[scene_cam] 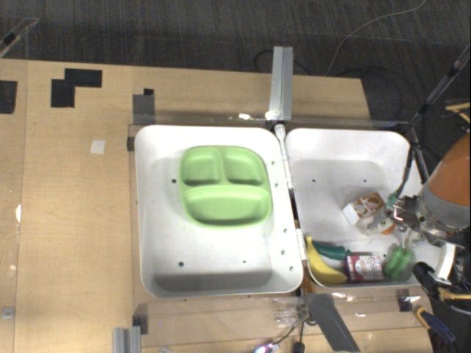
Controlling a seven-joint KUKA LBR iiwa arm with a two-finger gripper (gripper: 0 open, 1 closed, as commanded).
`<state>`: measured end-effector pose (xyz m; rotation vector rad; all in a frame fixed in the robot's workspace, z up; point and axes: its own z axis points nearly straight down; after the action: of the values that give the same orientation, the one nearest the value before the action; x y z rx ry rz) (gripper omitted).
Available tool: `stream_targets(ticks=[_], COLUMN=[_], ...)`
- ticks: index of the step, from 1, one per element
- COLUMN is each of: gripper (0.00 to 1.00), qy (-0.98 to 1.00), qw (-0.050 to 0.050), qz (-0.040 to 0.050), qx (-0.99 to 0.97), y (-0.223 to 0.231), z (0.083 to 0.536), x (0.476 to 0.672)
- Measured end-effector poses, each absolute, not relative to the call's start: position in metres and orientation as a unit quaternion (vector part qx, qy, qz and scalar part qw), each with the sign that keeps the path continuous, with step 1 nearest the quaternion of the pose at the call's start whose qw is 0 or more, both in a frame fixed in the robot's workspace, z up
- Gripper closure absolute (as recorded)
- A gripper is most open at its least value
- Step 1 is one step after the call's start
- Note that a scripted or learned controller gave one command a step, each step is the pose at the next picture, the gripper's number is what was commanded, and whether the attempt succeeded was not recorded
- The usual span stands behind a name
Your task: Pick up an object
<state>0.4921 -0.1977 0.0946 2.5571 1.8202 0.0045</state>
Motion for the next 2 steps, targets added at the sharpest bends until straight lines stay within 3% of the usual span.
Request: stream_targets(ticks=[1, 2], gripper=[0.0, 0.0], qy=[0.649, 0.683], qw=[0.006, 0.007], qz=[0.0039, 0.0047], qx=[0.761, 0.731], y=[-0.195, -0.197], z=[0.091, 0.091], x=[0.55, 0.506])
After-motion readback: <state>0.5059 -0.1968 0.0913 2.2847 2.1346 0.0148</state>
